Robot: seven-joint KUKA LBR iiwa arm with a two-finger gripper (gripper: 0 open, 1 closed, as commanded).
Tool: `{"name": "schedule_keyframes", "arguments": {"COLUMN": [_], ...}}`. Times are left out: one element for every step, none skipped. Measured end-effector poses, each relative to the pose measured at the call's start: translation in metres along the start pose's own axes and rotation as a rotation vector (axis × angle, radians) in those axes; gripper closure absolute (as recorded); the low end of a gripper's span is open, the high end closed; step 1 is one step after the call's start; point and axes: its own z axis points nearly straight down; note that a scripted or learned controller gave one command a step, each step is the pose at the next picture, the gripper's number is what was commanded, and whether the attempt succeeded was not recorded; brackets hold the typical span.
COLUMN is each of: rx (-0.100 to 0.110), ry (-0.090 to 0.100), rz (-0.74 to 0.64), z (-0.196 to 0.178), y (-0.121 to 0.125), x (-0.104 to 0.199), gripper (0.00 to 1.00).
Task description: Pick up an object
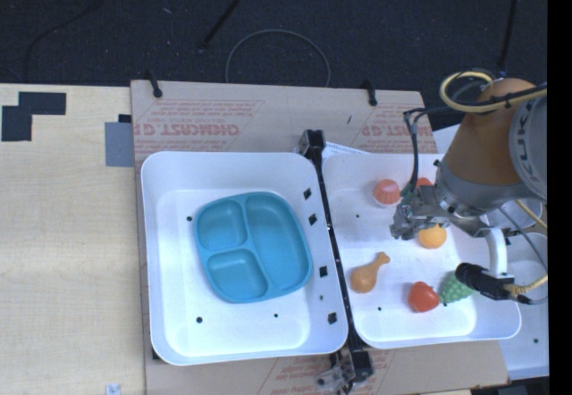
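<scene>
Gripper [407, 222] is positioned low in right bin [375, 331] — just beside orange ball [433, 237]; jaw state cannot be determined.

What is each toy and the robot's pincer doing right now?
Blue tray: lies flat in the left bin.
Pink ball: lies in the right bin.
Orange: lies right beside the pincer.
Drumstick: lies loose.
Strawberry: lies touching a green toy.
Pincer: down in the right bin.
</scene>
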Motion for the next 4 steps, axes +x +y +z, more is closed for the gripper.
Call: {"name": "schedule_keyframes", "arguments": {"rx": [0.001,-0.002,0.004,0.005], "ry": [0.0,0.0,0.001,0.0], "rz": [-0.006,-0.007,-0.008,-0.006], "z": [-0.044,-0.106,-0.095,-0.078], "y": [-0.007,-0.01,-0.014,-0.007], "x": [0.002,0.003,0.05,0.098], "gripper": [1.0,1.0,1.0,1.0]}}
